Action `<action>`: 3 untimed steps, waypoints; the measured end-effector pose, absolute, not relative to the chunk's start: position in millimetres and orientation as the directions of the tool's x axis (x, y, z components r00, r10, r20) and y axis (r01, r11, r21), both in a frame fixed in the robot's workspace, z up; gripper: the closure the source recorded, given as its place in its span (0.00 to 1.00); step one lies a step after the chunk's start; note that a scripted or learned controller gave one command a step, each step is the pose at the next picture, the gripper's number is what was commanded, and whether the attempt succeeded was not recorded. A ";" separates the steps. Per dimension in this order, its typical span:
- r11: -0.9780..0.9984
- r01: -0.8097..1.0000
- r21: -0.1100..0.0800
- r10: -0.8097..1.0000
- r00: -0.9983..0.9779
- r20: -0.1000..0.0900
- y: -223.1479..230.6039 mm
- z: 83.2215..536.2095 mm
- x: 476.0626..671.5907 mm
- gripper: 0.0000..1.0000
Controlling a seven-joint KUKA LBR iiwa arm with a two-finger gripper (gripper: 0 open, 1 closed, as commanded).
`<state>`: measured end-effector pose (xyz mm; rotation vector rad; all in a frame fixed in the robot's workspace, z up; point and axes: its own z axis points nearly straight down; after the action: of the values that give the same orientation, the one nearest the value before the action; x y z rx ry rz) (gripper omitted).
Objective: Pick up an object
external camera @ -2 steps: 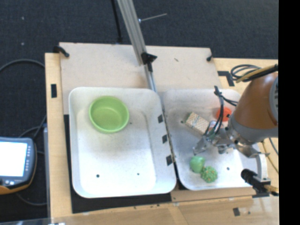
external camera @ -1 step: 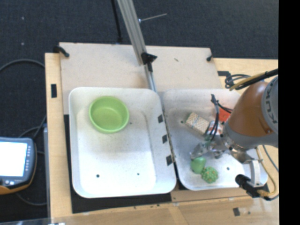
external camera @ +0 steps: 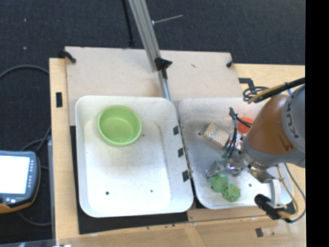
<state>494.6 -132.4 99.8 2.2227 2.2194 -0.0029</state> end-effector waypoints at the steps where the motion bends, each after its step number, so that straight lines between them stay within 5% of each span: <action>1: -0.006 1.000 0.005 1.000 0.006 0.000 -132.6 111.5 496.4 1.00; 3: 0.004 1.000 0.008 1.000 -0.004 -0.002 -136.9 228.6 504.3 1.00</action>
<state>504.3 -136.9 228.6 2.2123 2.2206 0.0064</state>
